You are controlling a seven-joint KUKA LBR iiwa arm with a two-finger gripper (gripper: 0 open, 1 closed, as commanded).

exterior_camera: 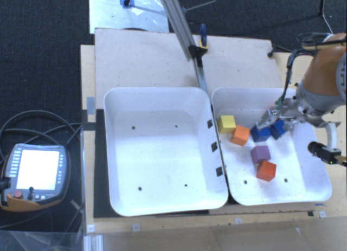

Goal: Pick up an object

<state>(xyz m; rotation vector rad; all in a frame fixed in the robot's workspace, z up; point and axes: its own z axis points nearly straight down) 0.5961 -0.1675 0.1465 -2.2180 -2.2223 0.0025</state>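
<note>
On the desk (146, 55), two white bins sit side by side, touching along their inner walls. The left bin (116, 152) is the larger one in view. The right bin (309, 187) holds all the blocks. The arm (325, 79) enters from three o'clock, its orange band partly cut off by the frame edge, and its grey wrist hangs over the upper right part of the right bin. The end effector (272, 121) sits low among the blocks at about twelve o'clock within that bin; its metal parts blur into the two blue blocks, so I cannot tell how its fingers stand or whether anything is gripped.

One blue block (259, 133) lies just beside the end effector at its seven o'clock; the other blue block (278, 129) is at its four o'clock, partly hidden under the metal. An orange block (240, 135) touches a yellow block (227, 123) at its ten o'clock. A purple block (261, 153) lies near the bin's middle, with a red block (266, 170) touching it at five o'clock. A control pad (35, 175) rests off the desk at nine o'clock.
</note>
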